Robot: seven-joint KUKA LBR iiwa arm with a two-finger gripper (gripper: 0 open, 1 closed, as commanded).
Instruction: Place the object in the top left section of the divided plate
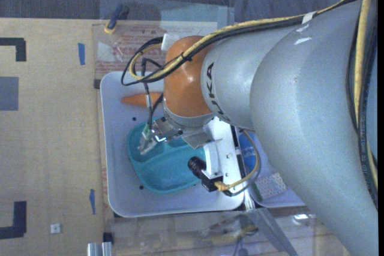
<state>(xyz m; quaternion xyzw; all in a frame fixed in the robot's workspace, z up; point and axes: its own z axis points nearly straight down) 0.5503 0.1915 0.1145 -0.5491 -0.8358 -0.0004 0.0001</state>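
Metallic fingers [146, 139] of the gripper [148, 142] reach down over the upper left part of the teal divided plate [171, 172]; whether they are spread, pressed together, or pinching something cannot be told, since the wrist housing above hides most of them. Just behind the fingertips sits the white and black gripper body with its cable, and above that the orange band [183, 78] of the wrist, which joins the broad grey arm [288, 99] entering from the right. The plate lies in the left white bin [117, 147], its dividing ridges barely readable beneath the tool. An orange, carrot-shaped object [137, 99] lies on the bin floor just above the plate, near its rim but outside it, partly covered by the wrist; it is judged to be the object of the task, though nothing confirms this. No item can be made out between the fingertips or in the section beneath them. The step in hand appears to be either the release over the target section or a reach without a load; the view does not settle which. If the orange object is indeed the target, the next move calls for lifting clear, shifting toward it, and closing on its narrow body before returning to this section.
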